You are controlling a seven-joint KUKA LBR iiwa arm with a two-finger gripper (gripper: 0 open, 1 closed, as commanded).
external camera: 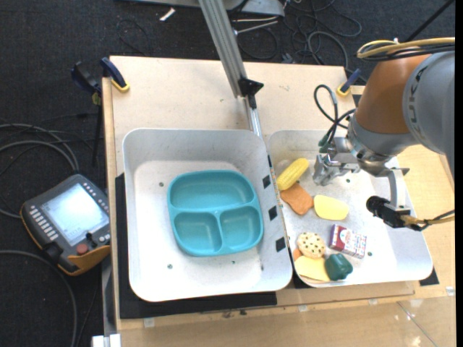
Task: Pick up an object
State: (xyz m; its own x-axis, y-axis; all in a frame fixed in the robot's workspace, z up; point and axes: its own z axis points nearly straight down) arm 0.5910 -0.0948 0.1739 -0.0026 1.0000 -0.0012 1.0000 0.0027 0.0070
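Several small toy foods crowd the right bin (405, 262), kept together so the arm can choose among them: a green piece (338, 267), a cookie (312, 245) and a red carton (348, 241) nearest, then a yellow slice (330, 208), an orange wedge (297, 199) and a corn cob (292, 173). Beside them, the left bin (145, 194) holds a teal divided tray (215, 212). Farther back, the gripper (327, 166) hangs low just right of the corn, probably lining up on it; whether its jaws are spread or closed cannot be told, and nothing shows between them.
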